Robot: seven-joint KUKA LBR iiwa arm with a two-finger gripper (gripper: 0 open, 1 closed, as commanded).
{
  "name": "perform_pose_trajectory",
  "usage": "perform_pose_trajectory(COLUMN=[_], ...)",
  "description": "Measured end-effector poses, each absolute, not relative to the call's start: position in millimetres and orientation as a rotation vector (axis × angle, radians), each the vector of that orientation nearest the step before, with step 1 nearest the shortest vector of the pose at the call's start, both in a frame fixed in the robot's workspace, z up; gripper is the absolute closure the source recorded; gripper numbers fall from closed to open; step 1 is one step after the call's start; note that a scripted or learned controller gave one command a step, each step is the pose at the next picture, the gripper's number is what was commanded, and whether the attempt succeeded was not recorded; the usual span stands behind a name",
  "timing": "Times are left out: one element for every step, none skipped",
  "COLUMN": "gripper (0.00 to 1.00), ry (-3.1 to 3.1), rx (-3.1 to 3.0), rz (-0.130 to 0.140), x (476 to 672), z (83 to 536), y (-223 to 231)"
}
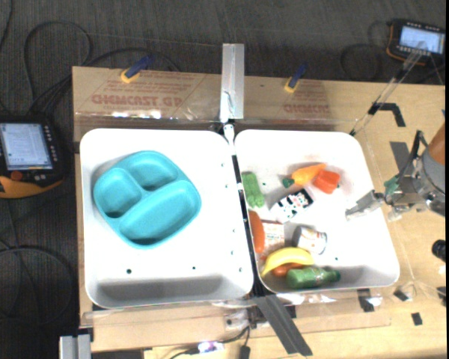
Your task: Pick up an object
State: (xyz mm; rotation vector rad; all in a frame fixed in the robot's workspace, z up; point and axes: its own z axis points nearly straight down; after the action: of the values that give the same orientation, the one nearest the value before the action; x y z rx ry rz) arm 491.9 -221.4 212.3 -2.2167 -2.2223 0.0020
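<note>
The gripper (359, 209) hangs over the right bin's (359, 152) three o'clock rim, apparently holding nothing; how far open, I cannot tell; the approach seems barely begun; next it must travel toward nine o'clock, over the banana (286, 259) or carrot (308, 173), and descend.

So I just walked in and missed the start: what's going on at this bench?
A robot arm reaches in from the right, its gripper at the right edge of the right bin, with nothing visibly held. That bin holds toy food and small items: a carrot, a banana, a green bottle, a green cucumber-like piece and a small can. The left bin holds a blue divided plate. Nothing has been lifted.
</note>
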Motion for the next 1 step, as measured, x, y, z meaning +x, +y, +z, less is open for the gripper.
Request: perform_pose_trajectory(gripper=[0.00], ry=[-2.091], rx=[-2.364], rz=[-0.020], x=[571.4], z=[124.5], y=[-143.2])
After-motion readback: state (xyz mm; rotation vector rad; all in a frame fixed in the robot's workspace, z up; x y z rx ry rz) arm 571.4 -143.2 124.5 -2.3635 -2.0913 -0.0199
